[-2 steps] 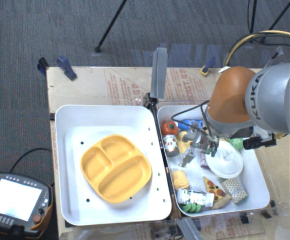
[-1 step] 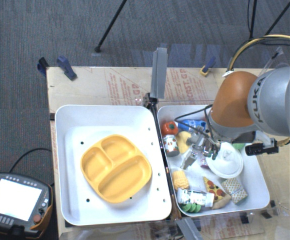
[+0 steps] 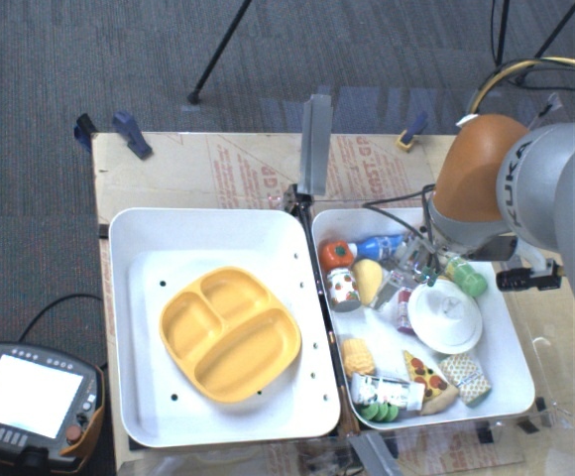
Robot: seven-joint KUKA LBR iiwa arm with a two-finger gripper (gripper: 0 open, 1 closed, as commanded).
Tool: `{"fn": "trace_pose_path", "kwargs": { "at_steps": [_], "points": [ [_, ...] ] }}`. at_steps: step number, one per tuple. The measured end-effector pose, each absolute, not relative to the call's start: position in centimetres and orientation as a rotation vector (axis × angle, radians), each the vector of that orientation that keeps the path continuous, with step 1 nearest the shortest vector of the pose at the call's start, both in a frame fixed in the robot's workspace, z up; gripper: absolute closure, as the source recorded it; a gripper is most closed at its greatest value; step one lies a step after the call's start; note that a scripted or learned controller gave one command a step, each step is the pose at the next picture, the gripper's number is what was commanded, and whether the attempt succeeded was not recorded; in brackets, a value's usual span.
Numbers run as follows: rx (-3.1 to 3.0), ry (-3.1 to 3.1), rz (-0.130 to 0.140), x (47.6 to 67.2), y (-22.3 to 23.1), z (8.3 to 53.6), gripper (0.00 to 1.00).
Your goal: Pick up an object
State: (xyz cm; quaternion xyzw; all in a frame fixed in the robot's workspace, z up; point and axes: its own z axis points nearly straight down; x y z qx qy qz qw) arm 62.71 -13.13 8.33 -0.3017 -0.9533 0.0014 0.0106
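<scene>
From above, your left bin (image 3: 129, 266) has open floor around the yellow plate (image 3: 230, 333). The right bin (image 3: 520, 365) is crowded: tomato (image 3: 336, 254), lemon (image 3: 368, 281), white bowl (image 3: 446, 317), pizza slice (image 3: 428, 377). The arm (image 3: 506, 181) reaches in from the right, gripper (image 3: 406, 271) low beside the lemon; whether it grips anything, you can't tell.

Toy foods (image 3: 367, 282) and white lid (image 3: 446, 317), jumbled in right bin (image 3: 518, 365)

2 bins (image 3: 129, 266), 1 yellow plate (image 3: 230, 333), approx 10 toys (image 3: 367, 281)

yellow divided plate (image 3: 230, 333) in left bin (image 3: 134, 256), gripper (image 3: 406, 271) low over cluttered right bin (image 3: 514, 350)
</scene>
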Motion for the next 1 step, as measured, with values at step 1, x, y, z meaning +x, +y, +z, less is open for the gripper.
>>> {"fn": "trace_pose_path", "kwargs": {
  "at_steps": [1],
  "points": [
    [-0.991, -2.977, -0.001, 58.57, -9.50, 8.58, 0.00]
  ]
}}
